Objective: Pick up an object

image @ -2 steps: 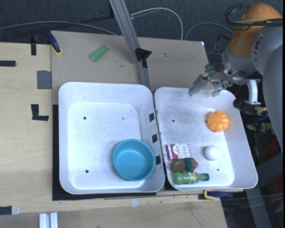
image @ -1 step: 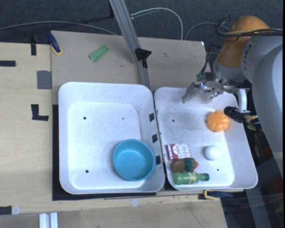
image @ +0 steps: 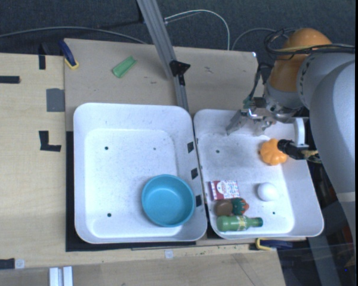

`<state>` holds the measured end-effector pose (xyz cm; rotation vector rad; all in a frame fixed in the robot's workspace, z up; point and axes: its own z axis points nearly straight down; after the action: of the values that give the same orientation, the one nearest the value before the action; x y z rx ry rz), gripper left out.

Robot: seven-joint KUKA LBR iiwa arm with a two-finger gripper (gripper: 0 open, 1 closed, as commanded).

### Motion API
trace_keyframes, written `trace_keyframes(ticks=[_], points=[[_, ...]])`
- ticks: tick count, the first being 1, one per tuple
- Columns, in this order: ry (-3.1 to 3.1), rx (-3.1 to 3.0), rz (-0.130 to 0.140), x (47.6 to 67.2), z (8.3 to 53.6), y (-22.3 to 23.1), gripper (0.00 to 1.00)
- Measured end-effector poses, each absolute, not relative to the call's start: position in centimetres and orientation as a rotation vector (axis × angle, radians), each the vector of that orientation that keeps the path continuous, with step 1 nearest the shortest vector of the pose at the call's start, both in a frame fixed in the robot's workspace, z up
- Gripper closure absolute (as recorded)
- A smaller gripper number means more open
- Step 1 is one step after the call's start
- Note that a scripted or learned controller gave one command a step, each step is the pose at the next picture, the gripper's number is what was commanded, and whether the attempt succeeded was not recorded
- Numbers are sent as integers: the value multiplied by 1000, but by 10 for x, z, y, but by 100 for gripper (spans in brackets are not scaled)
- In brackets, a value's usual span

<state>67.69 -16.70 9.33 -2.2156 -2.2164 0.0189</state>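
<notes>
End effector (image: 246,119) above right bin's (image: 298,219) far rim; orange toy (image: 272,152), white ball (image: 267,191), green bottle (image: 240,222) inside; blue bowl (image: 167,199) left of it.

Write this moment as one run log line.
gripper above right bin, far end | nothing held | orange toy nearest | blue bowl left bin

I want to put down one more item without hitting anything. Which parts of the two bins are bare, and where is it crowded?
The left bin is bare apart from the blue bowl at its near right corner. In the right bin, the middle floor between the gripper and the red carton is free. The near end is crowded: carton, green bottle, white ball, with the orange toy at the right wall.
</notes>
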Motion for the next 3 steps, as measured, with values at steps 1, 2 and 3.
trace_keyframes(ticks=[1, 2, 3], points=[[-2217, -2212, 19, 676, 101, -165, 100], [-2226, -2223, -4, 668, 154, -168, 100], [-2226, -2222, -4, 674, 199, -168, 100]])
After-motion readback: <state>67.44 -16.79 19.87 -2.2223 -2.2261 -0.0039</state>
